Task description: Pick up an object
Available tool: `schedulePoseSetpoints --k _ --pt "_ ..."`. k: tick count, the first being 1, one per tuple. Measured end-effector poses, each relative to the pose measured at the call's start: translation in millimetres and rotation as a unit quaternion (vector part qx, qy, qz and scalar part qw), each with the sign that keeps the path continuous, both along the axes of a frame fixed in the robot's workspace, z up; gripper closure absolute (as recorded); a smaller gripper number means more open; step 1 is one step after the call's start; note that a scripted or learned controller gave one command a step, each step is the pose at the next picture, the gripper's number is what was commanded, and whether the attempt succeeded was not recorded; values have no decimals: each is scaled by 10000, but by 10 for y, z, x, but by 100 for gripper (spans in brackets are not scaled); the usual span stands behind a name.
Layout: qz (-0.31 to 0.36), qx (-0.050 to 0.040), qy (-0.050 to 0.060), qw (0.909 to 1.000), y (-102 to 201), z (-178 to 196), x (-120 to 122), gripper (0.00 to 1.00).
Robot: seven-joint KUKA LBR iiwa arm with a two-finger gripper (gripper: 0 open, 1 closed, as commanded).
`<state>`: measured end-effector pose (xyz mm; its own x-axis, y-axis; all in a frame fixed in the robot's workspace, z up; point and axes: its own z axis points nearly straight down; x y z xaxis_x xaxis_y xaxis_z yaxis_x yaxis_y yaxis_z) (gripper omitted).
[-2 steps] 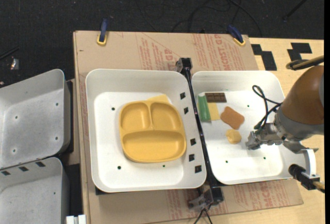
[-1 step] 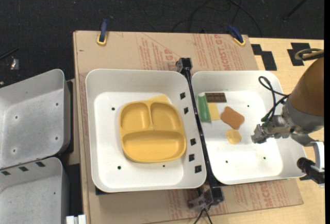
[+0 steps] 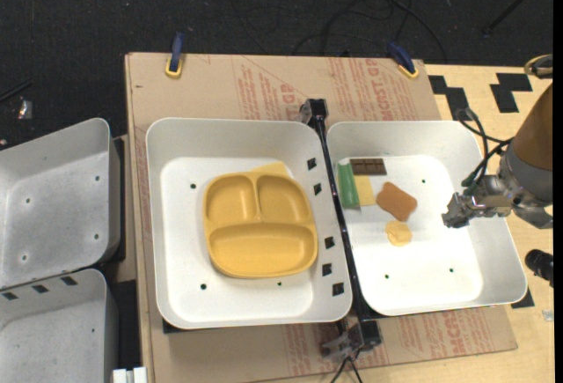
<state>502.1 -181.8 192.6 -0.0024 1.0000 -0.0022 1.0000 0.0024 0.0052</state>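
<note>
from the camera view, my gripper (image 3: 459, 212) hovers over the right bin (image 3: 493, 280), apart from the food pieces there: an orange-brown chunk (image 3: 397, 200), a small yellow disc (image 3: 399, 234), a green block (image 3: 348, 188) and a dark brown bar (image 3: 368, 166). i judge the flat disc could slip away. my gripper looks small and blurred, so i cannot tell its state or whether it grips anything.

Yellow tray (image 3: 260, 225) in left bin (image 3: 167, 196); food pieces (image 3: 396, 201) in right bin (image 3: 493, 271).
</note>
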Motion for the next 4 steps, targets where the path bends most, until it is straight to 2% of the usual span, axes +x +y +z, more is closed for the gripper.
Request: schedulePoseSetpoints --k 1,3,4 --pt "2 -2 -4 10000 -3 531 15 100" --pt "26 17 13 10000 991 668 454 100" --pt "27 13 19 10000 1416 543 725 100"
